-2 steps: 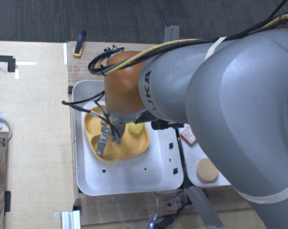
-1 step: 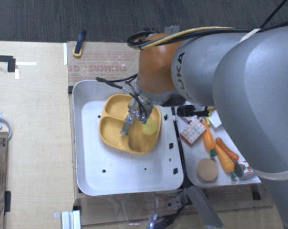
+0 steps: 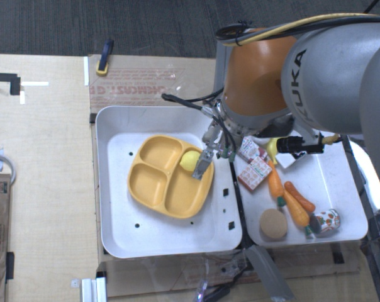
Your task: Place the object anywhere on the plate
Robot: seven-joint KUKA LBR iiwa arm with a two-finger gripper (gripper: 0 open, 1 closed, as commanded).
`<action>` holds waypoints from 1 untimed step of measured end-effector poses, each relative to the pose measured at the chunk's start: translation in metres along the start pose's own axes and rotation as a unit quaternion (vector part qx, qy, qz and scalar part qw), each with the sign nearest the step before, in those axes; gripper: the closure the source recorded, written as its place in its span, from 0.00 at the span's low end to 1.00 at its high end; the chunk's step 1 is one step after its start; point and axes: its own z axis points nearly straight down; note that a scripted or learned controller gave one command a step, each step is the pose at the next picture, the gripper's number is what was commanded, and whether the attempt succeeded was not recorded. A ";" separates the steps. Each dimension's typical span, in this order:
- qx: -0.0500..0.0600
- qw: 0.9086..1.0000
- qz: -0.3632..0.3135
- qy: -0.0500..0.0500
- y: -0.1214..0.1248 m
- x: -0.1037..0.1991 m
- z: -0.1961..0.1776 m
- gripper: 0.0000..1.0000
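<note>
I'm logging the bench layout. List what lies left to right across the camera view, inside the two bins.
Yellow plate → yellow-green fruit on the plate's right edge, with the tool at it → small red-and-white carton → tan round piece → two carrots → small printed cup on its side.

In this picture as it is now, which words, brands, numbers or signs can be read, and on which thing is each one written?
"KUKA": on the grey arm, in dark letters running down its side.
Red print on the cardboard sheet behind the left bin: upside down and too faint to read.
Print on the small red-and-white cartons in the right bin: too small to read.
Pattern on the small cup: no legible text.
</note>
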 end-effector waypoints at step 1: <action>-0.001 1.000 0.001 -0.001 0.000 -0.002 -0.009 1.00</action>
